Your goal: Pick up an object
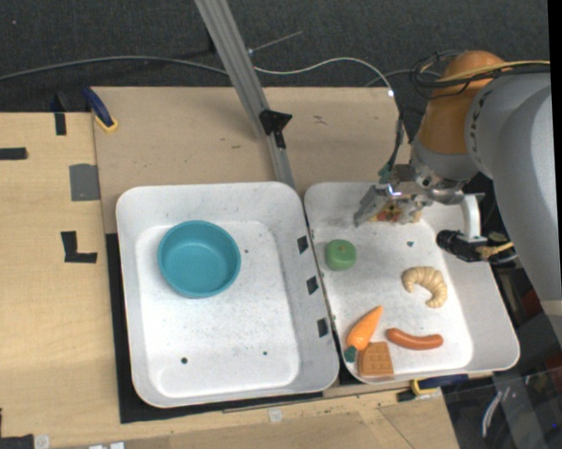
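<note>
We see two shallow white plastic bins side by side on the wooden bench. The left bin takes up the centre-left of the frame and carries a round teal bowl in its upper left part, sitting upright.

The right bin lies at the centre-right and holds the toy food. A small green round piece sits near the bin's left wall, in its upper half. A pale tan croissant-shaped piece lies right of centre. Lower down, an orange carrot-shaped piece lies tilted, just above a brown waffle-like square at the bin's lower left corner. A red-orange sausage-shaped piece lies just right of those two, near the lower edge.

The grey arm with its orange band enters from the upper right of the frame. Its gripper sits over the upper part of the right bin, close to the top wall. We cannot tell how the tool is set, released or clenched; something small and reddish shows at its tip, too blurred to identify. The gripper stands apart from the green piece and well apart from the other toys.
</note>
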